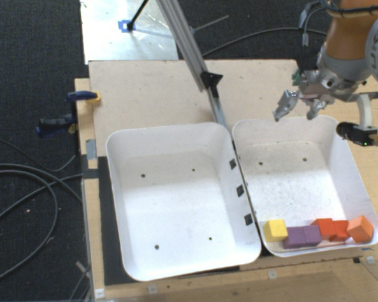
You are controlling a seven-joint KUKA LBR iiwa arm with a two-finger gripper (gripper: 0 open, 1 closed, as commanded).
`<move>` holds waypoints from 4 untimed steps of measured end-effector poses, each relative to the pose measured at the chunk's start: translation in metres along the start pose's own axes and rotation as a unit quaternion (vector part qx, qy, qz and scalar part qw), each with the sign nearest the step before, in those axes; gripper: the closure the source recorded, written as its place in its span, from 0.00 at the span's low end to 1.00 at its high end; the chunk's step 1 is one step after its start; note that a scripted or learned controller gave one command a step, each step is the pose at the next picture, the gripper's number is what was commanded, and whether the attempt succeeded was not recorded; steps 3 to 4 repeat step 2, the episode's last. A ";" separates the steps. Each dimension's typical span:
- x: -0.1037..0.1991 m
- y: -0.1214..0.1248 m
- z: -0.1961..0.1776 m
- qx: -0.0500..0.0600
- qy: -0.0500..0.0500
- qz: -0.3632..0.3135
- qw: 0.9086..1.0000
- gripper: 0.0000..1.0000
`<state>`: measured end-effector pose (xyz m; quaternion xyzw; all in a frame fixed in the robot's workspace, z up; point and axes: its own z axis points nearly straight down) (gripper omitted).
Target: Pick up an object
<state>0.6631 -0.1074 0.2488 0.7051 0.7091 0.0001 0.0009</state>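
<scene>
On your counter (pixel 147 95), blocks (pixel 318 230) line the right bin's (pixel 292 173) near wall, row running left-right; your pincer (pixel 296 107) hangs spread, empty, at its far rim.

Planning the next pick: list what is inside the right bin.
In the right bin, along its near wall: a yellow block, a purple block, a red block and an orange block. The blocks' touching sides are hidden. The gripper is above its far rim.

Open floor in the right bin, crowding only along its near wall

I see the yellow block (pixel 275 229), purple block (pixel 302 236), red block (pixel 332 228) and orange block (pixel 360 228) packed against the right bin's (pixel 352 163) near wall; the dividing rim (pixel 240 176) borders the left.
</scene>
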 end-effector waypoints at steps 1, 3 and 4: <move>0.008 -0.085 0.162 0.003 0.001 0.002 1.000 0.00; 0.000 -0.127 0.159 0.002 0.001 0.003 1.000 0.00; 0.000 -0.127 0.159 0.002 0.001 0.003 1.000 0.00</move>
